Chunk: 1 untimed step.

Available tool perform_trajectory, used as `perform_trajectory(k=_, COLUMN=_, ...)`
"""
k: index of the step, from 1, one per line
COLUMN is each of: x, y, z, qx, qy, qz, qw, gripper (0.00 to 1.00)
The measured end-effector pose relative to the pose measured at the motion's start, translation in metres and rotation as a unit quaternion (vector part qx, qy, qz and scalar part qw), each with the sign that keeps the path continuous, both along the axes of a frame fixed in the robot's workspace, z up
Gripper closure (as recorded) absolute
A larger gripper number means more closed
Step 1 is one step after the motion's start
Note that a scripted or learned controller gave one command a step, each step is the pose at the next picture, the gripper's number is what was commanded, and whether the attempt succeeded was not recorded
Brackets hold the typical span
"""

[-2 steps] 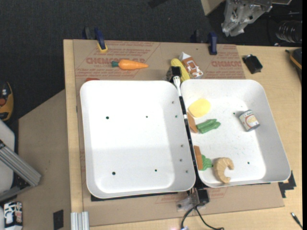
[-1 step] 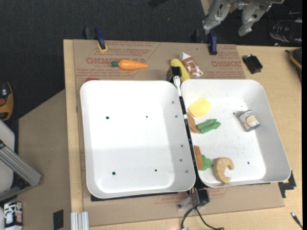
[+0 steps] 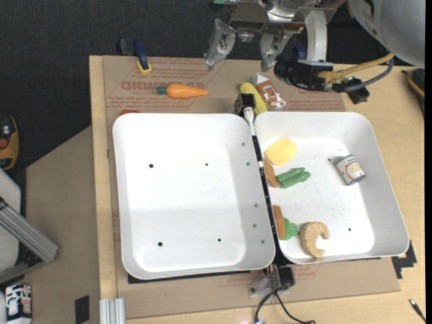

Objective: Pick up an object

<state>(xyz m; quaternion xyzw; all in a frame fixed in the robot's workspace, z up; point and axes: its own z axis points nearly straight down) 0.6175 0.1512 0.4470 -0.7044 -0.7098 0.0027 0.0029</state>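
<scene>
Hovering above the tabletop's (image 3: 81,181) far edge, the hand (image 3: 241,51) appears spread, pinching nothing. A carrot (image 3: 183,92) lies just beside the left bin's (image 3: 128,181) far rim.

We see a glossy grey arm (image 3: 398,12) with black lettering, a metal gripper (image 3: 244,49) with two grey fingers (image 3: 216,46), a white cylinder, and black and yellow cables (image 3: 358,69).

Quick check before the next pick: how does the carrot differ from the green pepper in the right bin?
The carrot is orange with a green stem end and lies on the brown bench board behind the left bin; the green pepper is all green and lies inside the right bin. The carrot looks slightly longer. Both lie flat, roughly crosswise, untouched by the gripper.
</scene>
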Motion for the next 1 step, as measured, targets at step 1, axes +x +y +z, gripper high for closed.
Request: perform_trajectory(k=1, x=0.0003, y=-0.0048, z=0.0168, qx=0.0003, qy=-0.006, qz=-0.003, qw=1.0, gripper=1.0)
